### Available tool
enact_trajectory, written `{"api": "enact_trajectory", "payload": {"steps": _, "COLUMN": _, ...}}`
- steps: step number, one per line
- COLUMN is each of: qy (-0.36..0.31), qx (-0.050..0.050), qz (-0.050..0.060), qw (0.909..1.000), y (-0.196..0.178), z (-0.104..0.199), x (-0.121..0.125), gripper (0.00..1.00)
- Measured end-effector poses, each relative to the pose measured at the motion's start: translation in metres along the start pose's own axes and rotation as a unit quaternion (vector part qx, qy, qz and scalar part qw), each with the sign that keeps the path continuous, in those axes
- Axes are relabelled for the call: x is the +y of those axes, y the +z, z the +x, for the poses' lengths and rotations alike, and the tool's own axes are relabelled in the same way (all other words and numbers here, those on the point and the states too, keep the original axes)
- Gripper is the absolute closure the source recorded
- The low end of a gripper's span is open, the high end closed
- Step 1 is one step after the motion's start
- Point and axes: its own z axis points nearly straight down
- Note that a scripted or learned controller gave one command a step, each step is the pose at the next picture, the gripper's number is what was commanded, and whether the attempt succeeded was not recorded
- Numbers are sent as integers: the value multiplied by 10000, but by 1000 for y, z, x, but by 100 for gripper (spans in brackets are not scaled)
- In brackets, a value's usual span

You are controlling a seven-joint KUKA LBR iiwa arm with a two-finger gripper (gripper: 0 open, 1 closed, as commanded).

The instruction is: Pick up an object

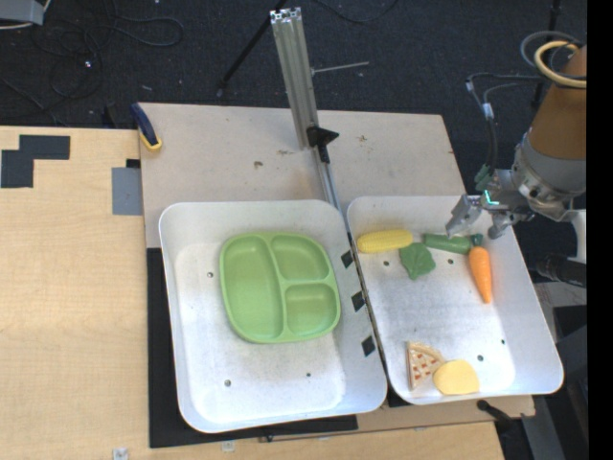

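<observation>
— Dark carpet with loose cables lay behind the bench [383, 156], didn't it?

— It did, and from the overhead camera we saw two white bins on that bench. We found a green divided plate [280, 287] in the left bin [192, 372], lying flat.

— And the right bin [536, 353]?

— We counted a yellow corn cob [384, 241] near its far left corner, a green leafy piece [418, 261] just beside it, an orange carrot [481, 272] toward the right wall, and a pizza slice [421, 363] touching a yellow round piece [456, 379] at the near edge.

— Where was the gripper [482, 220]?

— We saw it over the far right part of that bin, just above the carrot's top and a green stalk [448, 243]. Its fingers were spread apart, with nothing between them.
</observation>
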Motion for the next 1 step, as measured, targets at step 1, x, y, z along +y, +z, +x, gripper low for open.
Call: {"api": "enact_trajectory", "payload": {"steps": 1, "qy": -2, "qx": -3, "qz": -15, "qw": 10000, "y": -1, "z": 0, "x": 1, "gripper": 0}}
